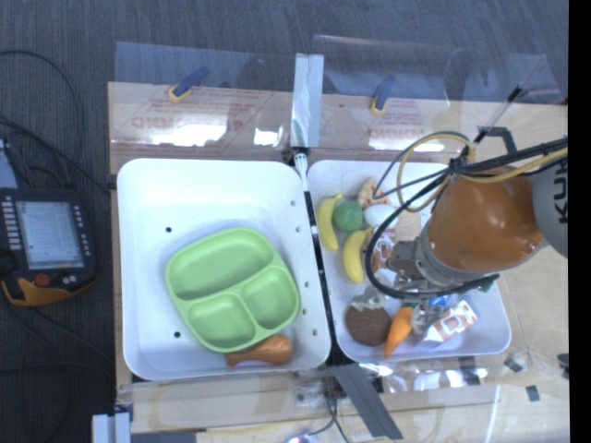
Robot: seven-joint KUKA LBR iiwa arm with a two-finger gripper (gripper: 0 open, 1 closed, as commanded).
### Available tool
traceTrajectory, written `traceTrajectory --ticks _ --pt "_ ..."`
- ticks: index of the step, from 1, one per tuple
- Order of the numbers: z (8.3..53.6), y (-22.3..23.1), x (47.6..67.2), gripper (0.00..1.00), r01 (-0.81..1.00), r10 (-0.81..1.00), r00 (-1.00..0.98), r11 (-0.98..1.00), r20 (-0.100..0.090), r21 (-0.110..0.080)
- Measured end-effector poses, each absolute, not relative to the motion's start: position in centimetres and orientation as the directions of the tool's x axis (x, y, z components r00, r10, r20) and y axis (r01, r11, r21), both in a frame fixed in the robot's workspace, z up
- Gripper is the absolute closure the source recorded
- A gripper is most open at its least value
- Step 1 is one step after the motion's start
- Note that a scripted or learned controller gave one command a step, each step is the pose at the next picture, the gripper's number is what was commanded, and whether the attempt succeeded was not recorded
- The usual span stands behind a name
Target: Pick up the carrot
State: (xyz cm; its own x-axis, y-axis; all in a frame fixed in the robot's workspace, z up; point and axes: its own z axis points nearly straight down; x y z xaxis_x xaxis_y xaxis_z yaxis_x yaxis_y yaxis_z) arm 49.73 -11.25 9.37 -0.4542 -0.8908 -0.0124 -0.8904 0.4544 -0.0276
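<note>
Tapered orange carrot (398, 330) lies under the tool (417, 310); its grip state cannot be told.

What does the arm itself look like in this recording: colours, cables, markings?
The arm is grey with a large glossy orange band above the wrist. Black and yellow cables loop over it. Part of a dark letter marks the grey casing. A metallic gripper sits below.

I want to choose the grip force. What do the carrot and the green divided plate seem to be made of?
The carrot looks like a moulded plastic toy: uniform orange, smooth, slightly glossy, though the look leaves rubber or foam open. The green divided plate appears to be hard plastic with a matte to satin finish: an even pale green, with rounded moulded rims between its three compartments.
</note>
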Motion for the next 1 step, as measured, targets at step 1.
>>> traceTrajectory --ticks 1 --pt "9.27 -14.92 49.20 0.00 -0.978 -0.979 -0.205 0.206 -0.007 -0.022"
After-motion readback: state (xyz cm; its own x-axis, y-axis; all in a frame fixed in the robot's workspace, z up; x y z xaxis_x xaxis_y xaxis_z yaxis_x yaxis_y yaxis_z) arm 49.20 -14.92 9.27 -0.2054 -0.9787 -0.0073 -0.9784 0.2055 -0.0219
